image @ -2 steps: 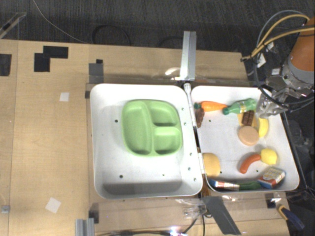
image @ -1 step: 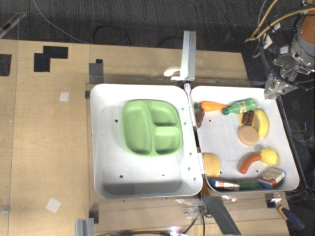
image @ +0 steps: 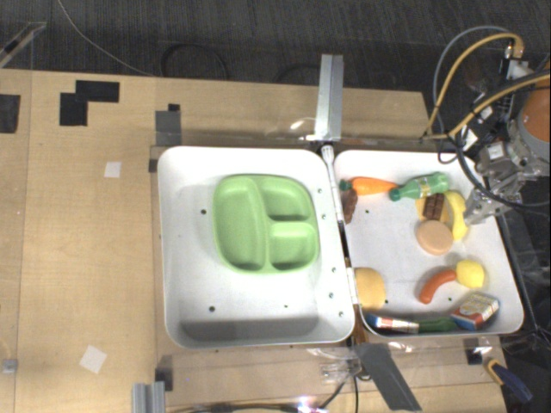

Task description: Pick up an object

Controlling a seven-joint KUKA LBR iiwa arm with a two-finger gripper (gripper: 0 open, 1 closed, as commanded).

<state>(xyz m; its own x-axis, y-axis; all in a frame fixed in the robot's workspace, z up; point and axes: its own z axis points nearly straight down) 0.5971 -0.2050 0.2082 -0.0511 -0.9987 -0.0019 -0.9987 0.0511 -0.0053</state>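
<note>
The right bin [image: 387, 248] holds several toy foods. An orange carrot [image: 374, 185] and a green bottle [image: 420, 186] lie along its far wall. A yellow banana [image: 456, 213] lies beside a brown block [image: 433, 206] and a round peach disc [image: 435, 237]. Nearer the front are a red-orange pepper [image: 433, 284], a lemon [image: 470, 273] and a yellow round piece [image: 370, 287]. My gripper [image: 479, 206] hangs over the bin's right edge, just right of the banana, with nothing seen in it.
The left bin [image: 185, 231] carries a green divided plate [image: 264, 222]. A red and blue box [image: 476, 310] and a red and green marker [image: 413, 323] lie along the right bin's front wall. A small brown item [image: 349, 201] sits by the divider. Cables [image: 469, 76] loop above the arm.
</note>
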